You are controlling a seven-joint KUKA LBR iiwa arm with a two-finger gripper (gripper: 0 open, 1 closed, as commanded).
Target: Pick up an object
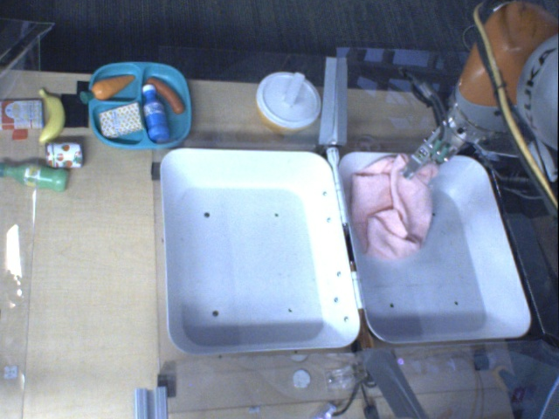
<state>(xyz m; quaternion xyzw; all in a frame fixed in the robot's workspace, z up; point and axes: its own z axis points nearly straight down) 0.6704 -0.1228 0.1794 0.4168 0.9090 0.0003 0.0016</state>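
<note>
a grey and orange robot arm point(511, 59) reaches in from the right over two white bins, its gripper point(428, 157) low at the upper edge of a crumpled pink cloth point(393, 208). the cloth lies bunched in the left half of the right bin point(489, 312), close to the wall it shares with the left bin point(253, 321). the fingertips appear to meet the cloth's top corner, but the view is too small to tell how wide they stand or whether any fabric is pinched between them. the cloth looks to be resting on the bin floor, so the pick seems at best begun; the lift is left. on the bench beyond sit a blue tray point(179, 103) of toy food, a banana point(52, 114), a small can point(65, 154), a green bottle point(35, 175) and a lidded cup point(289, 101). no writing is legible.
</note>
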